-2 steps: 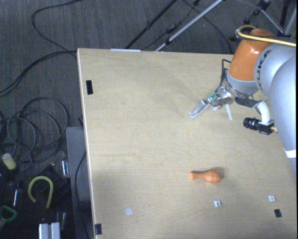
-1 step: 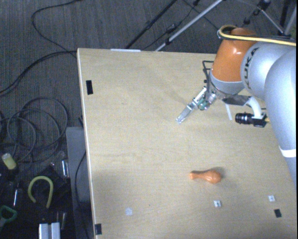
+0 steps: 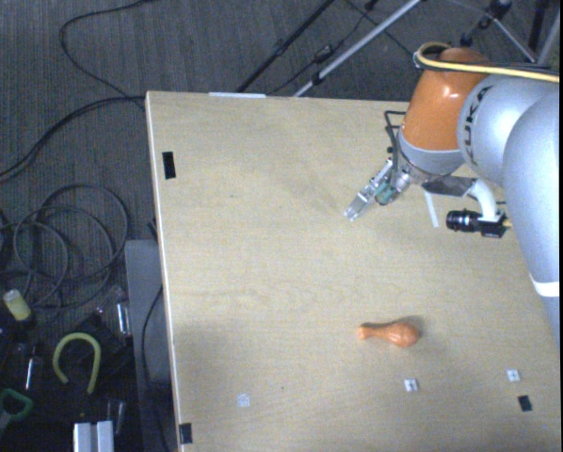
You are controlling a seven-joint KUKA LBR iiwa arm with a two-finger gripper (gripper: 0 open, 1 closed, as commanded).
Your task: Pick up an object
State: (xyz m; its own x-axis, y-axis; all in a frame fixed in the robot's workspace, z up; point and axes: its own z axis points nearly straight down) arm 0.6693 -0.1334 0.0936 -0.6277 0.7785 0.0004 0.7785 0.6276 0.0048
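Observation:
A small orange object, shaped like a drumstick with a thin neck pointing left, lies on the tan bench top at the lower right. My gripper hangs over the board's upper right part, slanting down to the left, well above and apart from the orange object. Nothing shows at its tip. Behind the gripper, the grey arm with its orange band enters from the right.
Small black and white markers dot the board near its lower right and left edges. The board's left edge drops to a dark carpet with cables, a green hook and stand legs at the back.

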